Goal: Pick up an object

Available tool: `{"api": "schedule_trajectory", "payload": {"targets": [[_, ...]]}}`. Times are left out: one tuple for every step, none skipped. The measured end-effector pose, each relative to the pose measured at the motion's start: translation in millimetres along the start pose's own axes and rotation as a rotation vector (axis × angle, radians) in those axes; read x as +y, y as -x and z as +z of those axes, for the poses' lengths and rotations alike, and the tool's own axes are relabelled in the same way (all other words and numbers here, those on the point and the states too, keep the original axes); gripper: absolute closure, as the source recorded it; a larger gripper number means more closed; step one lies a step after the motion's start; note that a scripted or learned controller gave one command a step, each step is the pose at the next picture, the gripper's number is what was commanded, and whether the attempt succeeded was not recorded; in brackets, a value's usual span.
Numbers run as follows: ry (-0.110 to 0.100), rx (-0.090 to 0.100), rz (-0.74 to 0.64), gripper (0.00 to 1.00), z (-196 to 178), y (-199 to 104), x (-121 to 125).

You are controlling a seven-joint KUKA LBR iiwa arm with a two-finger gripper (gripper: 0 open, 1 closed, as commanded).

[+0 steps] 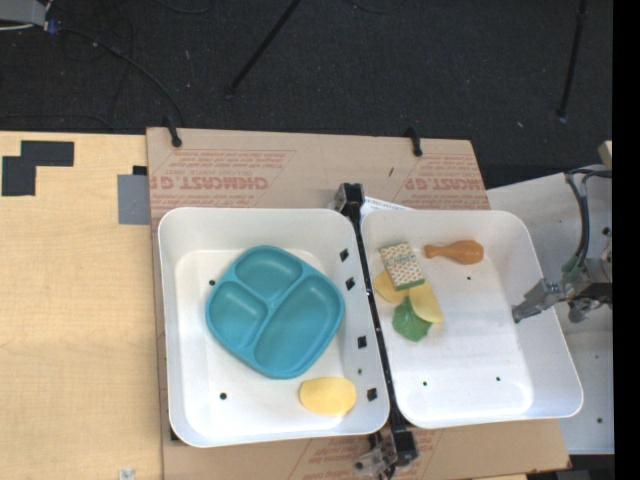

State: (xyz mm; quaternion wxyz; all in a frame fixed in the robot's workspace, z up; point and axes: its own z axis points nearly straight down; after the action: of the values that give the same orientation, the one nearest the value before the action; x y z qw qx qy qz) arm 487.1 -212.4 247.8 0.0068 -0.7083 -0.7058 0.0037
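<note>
Nothing is picked up yet. Two white bins sit side by side in the middle of the frame. The left bin point(190, 258) holds a teal divided plate point(275, 311) and, below it near the lower edge, a pale yellow oval piece point(327, 395). The right bin point(500, 368) holds a small cluster toward its upper left: a speckled block point(401, 264), a yellow piece point(427, 304) and a green piece point(409, 323), all touching or overlapping. An orange drumstick-shaped toy point(456, 252) lies apart from them, just to the right near the top wall.

At the far right of the frame, just outside the right bin's rim, a grey metal part point(545, 300) pokes in; it is probably the gripper, but too little shows to be sure, and I cannot tell how the jaws stand.

The likeliest trouble is the cluster. Coming down on it, the tool could land between pieces, push them apart, or catch two at once and drop both. The plate is wide and shallow, so a pinch would probably slide off its rim. The drumstick and the oval piece stand free and look the safer choices, though the drumstick's rounded body could roll, and the oval piece lies close to the wall, where the tool could strike the rim.
</note>
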Motion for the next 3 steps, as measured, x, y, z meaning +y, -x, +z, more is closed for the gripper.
{"api": "schedule_trajectory", "payload": {"targets": [[0.012, -0.003, -0.004, 0.00, -6.4, -0.4, 2.4], [0.008, -0.001, -0.003, 0.00, 36.9, -0.1, 2.0], [0.008, -0.001, -0.004, 0.00, 94.4, -10.3, 6.3]]}}
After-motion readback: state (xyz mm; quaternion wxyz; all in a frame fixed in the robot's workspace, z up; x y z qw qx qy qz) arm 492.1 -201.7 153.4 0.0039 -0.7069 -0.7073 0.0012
